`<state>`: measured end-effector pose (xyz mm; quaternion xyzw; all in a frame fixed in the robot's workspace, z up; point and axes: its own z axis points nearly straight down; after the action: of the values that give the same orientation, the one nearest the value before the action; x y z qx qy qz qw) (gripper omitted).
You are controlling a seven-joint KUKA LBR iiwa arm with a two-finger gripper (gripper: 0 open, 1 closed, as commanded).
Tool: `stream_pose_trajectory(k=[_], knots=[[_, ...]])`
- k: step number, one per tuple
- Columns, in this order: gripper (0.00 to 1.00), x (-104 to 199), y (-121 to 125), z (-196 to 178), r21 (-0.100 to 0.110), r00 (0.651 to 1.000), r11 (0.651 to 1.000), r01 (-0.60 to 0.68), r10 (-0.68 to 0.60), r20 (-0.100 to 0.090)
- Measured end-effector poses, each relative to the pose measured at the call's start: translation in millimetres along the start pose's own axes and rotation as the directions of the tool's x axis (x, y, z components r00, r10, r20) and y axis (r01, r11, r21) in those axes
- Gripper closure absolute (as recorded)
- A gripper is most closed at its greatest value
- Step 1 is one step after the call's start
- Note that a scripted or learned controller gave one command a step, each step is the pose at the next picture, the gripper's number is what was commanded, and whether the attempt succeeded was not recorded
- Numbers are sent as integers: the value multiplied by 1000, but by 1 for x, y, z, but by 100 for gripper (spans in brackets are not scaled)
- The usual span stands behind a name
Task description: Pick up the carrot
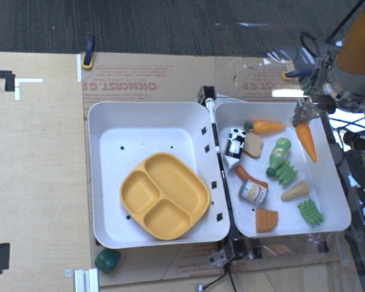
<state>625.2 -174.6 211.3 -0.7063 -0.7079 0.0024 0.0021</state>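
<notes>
Fingers look closed on the top of one carrot, hanging tip down-right over the right bin; second carrot lies crosswise, just left.

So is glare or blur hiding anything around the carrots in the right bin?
Camera view: bright glare washes the bench just behind the right bin; the gripper looks soft, dark and cluttered. Both the hanging carrot and the lying carrot read clearly.

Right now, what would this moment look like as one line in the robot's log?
task: pick up carrot | gripper: shut on hanging carrot, over right bin | second carrot: lying in bin | left bin: yellow tray
</notes>
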Motion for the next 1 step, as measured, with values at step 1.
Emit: stream_pose_trajectory(k=[1], knots=[[0,-30,22,113,0,999,999,-51,51,1]])
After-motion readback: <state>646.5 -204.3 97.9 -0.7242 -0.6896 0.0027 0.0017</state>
